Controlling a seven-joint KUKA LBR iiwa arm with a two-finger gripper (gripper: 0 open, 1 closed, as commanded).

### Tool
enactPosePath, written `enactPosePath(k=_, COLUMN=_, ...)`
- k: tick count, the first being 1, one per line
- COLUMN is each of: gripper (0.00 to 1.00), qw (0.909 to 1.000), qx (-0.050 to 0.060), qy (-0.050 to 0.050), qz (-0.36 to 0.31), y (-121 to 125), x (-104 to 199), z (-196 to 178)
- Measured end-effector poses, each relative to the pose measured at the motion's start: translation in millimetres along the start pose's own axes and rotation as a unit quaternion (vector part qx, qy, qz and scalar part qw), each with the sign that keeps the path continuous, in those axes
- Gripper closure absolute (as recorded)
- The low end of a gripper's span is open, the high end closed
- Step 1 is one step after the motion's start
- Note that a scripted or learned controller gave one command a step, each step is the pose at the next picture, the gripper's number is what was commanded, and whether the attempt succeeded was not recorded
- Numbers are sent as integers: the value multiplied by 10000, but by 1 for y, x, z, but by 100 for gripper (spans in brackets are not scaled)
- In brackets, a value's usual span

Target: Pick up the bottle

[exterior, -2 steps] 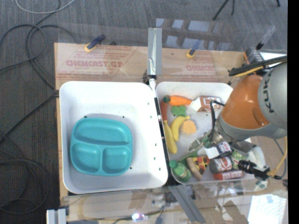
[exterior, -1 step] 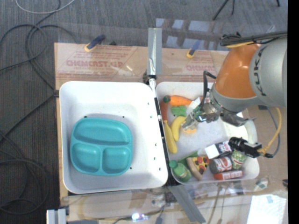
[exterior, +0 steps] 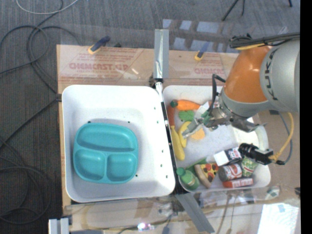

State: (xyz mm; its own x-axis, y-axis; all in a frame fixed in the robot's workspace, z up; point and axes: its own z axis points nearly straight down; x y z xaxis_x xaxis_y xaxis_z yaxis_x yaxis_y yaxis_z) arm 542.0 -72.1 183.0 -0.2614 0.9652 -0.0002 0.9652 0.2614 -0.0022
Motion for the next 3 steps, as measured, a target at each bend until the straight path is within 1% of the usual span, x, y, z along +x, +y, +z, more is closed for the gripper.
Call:
enactPosePath(k=1, gripper=0, qw=9971, qx=4, qy=5, qz=-763, y=-22, x=44, z=0)
enactPosePath(k=2, gripper=0, qw=9987, qx=1, qy=3, qz=-504, y=-14, x=57, z=-20)
enactPosePath(k=3, gripper=0, qw=9921, qx=4, qy=6, qz=-1252, y=-24, x=130, z=0)
